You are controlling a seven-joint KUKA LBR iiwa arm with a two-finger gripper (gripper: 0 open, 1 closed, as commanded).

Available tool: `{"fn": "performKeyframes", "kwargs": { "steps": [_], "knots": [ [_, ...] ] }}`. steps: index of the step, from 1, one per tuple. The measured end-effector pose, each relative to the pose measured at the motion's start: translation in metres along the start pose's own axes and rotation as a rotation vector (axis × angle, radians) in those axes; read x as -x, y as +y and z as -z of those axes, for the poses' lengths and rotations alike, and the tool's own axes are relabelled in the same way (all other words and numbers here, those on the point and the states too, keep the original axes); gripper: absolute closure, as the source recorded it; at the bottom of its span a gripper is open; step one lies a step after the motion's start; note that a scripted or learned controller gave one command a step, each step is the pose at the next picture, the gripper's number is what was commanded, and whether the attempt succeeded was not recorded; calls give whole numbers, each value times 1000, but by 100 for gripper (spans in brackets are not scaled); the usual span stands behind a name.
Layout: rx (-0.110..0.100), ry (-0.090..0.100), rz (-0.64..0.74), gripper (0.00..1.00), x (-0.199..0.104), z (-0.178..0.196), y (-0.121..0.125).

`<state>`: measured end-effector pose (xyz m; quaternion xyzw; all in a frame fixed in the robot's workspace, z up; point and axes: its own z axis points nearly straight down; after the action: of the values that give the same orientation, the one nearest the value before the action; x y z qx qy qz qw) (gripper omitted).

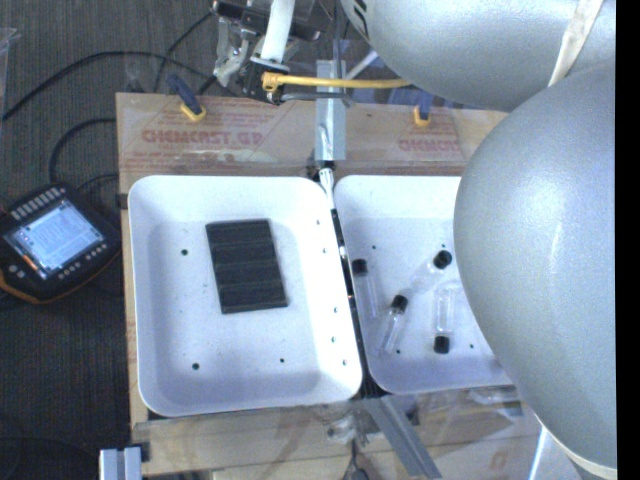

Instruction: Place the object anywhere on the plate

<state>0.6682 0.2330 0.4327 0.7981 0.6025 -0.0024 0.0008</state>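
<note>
Four small clear vials with black caps lie loose in the right bin. One vial lies along the bin's left wall, a second vial is tilted just right of it, a third vial sits farther back with its cap uppermost, and a fourth vial lies upright in the view with its cap at the near end. All four are apart from one another.

In the left bin there is one dark ribbed rectangular plate, lying flat a little right of the bin's middle and touching no wall.

The two bins stand side by side on the tabletop. The grey arm fills the right side and hides part of the right bin. The end effector hangs beyond the far edge of the tabletop; I cannot tell how it is set. One handheld pendant lies on the floor at the left.
</note>
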Motion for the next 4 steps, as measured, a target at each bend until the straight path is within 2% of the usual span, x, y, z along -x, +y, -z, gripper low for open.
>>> {"fn": "performKeyframes", "kwargs": {
  "steps": [2, 4],
  "knots": [
    [0, 1, 191, 100, 0, 0, 0],
    [-1, -5, 191, 100, -1, 17, 0]
  ]
}}
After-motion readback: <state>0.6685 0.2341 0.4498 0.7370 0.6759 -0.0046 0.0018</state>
